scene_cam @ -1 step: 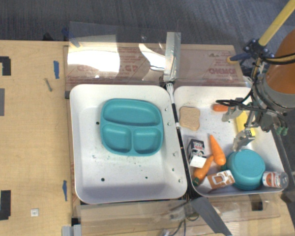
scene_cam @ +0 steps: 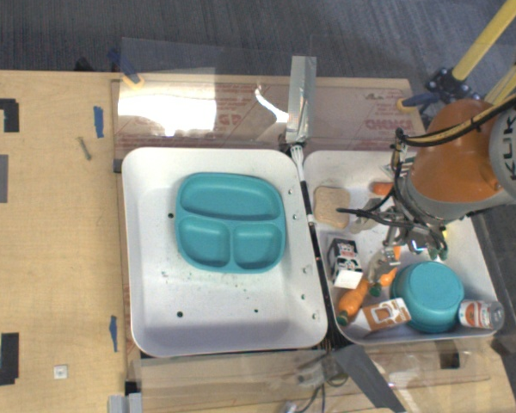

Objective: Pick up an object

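Note:
My gripper [scene_cam: 406, 235] hangs low over the middle of the right bin [scene_cam: 473, 239], under the orange wrist band. Just below it lie a teal bowl [scene_cam: 432, 295], an orange carrot-shaped piece [scene_cam: 353, 299], a small black-and-white box [scene_cam: 345, 256], a brown packet [scene_cam: 385, 314] and a can with a red label [scene_cam: 479, 314]. A tan round piece [scene_cam: 331, 203] sits at the bin's back left. The wrist and cables hide the fingertips. Nothing shows between them.
The left bin [scene_cam: 155, 299] holds a teal divided plate [scene_cam: 232, 222]. A metal divider post [scene_cam: 299, 101] stands behind the two bins. Yellow bars [scene_cam: 494, 28] cross the top right corner.

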`<action>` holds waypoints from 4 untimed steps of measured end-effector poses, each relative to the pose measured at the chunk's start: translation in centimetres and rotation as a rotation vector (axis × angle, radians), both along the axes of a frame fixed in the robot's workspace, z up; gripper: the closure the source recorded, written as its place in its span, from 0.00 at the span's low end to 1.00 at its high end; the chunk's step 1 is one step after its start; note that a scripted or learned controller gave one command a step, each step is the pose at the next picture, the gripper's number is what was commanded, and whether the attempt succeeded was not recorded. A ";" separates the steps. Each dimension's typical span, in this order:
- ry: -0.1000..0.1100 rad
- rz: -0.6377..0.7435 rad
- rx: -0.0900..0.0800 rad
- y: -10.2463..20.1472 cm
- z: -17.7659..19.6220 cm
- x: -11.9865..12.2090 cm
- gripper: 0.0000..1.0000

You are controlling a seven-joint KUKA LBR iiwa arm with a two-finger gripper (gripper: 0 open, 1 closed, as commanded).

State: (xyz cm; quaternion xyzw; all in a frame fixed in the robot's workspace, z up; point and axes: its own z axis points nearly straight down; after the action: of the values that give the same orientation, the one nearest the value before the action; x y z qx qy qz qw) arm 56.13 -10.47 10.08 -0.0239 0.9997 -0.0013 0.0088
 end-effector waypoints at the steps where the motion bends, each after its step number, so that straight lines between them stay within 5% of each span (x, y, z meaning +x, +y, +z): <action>1: 0.004 -0.042 0.005 -2.1 -1.2 -1.7 0.00; 3: -0.011 -0.208 0.003 -2.3 -1.0 -5.8 0.00; 4: -0.028 -0.334 0.001 0.0 -0.8 -6.8 0.00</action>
State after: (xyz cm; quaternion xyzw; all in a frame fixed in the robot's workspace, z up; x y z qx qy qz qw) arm 49.30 -10.46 9.33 0.1427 0.9895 -0.0027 0.0224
